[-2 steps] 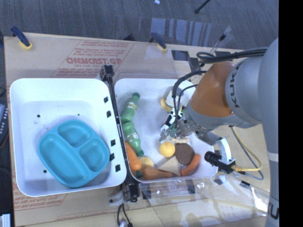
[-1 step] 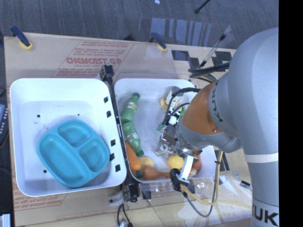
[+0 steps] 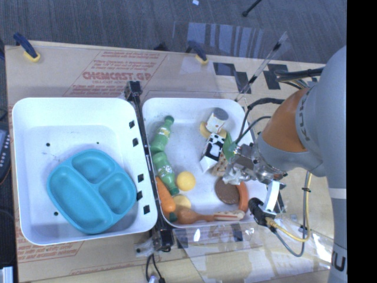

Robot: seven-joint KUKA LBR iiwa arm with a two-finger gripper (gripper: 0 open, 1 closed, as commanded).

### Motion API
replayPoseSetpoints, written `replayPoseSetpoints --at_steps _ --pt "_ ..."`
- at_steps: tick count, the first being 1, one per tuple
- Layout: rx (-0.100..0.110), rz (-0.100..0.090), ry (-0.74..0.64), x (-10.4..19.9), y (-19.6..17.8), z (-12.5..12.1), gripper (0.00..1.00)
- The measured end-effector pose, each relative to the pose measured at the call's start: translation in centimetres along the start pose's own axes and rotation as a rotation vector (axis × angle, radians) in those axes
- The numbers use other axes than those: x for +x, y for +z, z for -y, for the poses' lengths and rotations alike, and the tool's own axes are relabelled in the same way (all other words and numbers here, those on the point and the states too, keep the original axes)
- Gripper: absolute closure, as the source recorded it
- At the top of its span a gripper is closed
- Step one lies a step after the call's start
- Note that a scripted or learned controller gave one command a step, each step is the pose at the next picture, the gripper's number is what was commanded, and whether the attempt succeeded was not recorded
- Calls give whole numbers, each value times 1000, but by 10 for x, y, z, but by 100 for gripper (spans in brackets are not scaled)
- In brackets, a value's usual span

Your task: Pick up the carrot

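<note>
The carrot (image 3: pixel 165 197) is a short orange piece lying against the left wall of the right bin (image 3: pixel 177 108), near its front corner, beside a green bottle (image 3: pixel 163 153). My gripper (image 3: pixel 234 165) hangs low over the right side of that bin, well to the right of the carrot, above a brown disc (image 3: pixel 225 192) and close to a black-and-white carton (image 3: pixel 212 149). Nothing of the carrot is near the gripper.
Around the carrot lie a yellow lemon (image 3: pixel 185 181), a pale round fruit (image 3: pixel 181 202) and a wooden spoon (image 3: pixel 203 217). A reddish sausage (image 3: pixel 243 195) and a small can (image 3: pixel 215 121) sit further right. The left bin (image 3: pixel 35 117) holds a blue divided plate (image 3: pixel 91 190).
</note>
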State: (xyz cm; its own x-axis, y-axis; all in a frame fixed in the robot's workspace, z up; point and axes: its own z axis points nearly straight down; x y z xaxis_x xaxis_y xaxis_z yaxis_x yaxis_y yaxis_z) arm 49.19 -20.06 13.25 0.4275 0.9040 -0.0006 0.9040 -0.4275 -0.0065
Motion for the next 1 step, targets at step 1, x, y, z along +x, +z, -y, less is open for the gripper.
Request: replayPoseSetpoints --at_steps 1 --pt "3 -2 -1 1 1 1 0"
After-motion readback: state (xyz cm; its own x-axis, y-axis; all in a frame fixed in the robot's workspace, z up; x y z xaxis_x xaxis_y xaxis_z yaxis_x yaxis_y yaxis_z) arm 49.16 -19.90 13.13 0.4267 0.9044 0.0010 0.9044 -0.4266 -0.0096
